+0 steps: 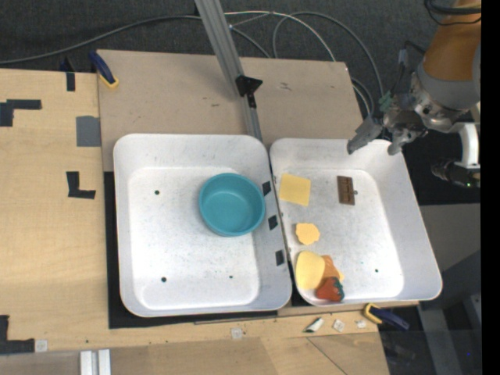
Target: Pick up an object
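My gripper point(376, 141) hangs over the far edge of the right bin point(406, 209), near its back right corner. Its two grey fingers point(358, 141) stand apart, open, with nothing between them. Inside that bin lie a pale yellow square point(295, 188), a small brown block point(345, 190), a little yellow-orange piece point(307, 233), a yellow rounded piece point(308, 269) and a red and orange item point(331, 287). The brown block is the closest to the gripper, a short way in front of it. A blue bowl point(230, 203) sits upright in the left bin point(141, 209).
A slanted metal pole point(226, 45) rises behind the bins, and cables point(312, 30) run across the board there. Small clamps sit at the board's far left corner point(104, 67) and near front right point(383, 316). The arm's orange band point(453, 49) is at the upper right.
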`<action>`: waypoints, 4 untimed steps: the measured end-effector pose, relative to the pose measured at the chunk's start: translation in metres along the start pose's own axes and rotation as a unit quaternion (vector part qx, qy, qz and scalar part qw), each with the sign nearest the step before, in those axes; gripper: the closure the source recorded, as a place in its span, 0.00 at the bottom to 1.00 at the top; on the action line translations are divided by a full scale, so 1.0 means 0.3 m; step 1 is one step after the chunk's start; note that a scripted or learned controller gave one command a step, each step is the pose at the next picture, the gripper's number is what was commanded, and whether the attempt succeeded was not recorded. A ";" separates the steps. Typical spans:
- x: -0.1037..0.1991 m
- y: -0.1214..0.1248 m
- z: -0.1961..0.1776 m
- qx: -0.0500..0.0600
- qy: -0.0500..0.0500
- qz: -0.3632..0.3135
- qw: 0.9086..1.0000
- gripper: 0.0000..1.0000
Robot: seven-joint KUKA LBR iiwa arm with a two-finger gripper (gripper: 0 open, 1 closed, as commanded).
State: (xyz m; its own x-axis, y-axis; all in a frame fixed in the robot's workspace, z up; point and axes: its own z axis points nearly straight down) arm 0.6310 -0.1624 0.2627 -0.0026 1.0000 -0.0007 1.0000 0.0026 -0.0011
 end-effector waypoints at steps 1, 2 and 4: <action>0.000 0.000 0.000 0.000 0.000 0.000 1.000 0.00; 0.008 0.001 0.216 0.003 0.001 0.000 1.000 0.00; 0.033 0.019 0.567 -0.003 -0.001 0.000 1.000 0.00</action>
State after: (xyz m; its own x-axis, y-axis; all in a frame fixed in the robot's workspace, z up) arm 0.6364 -0.1526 0.0925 -0.0019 1.0000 -0.0035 1.0000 0.0020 0.0041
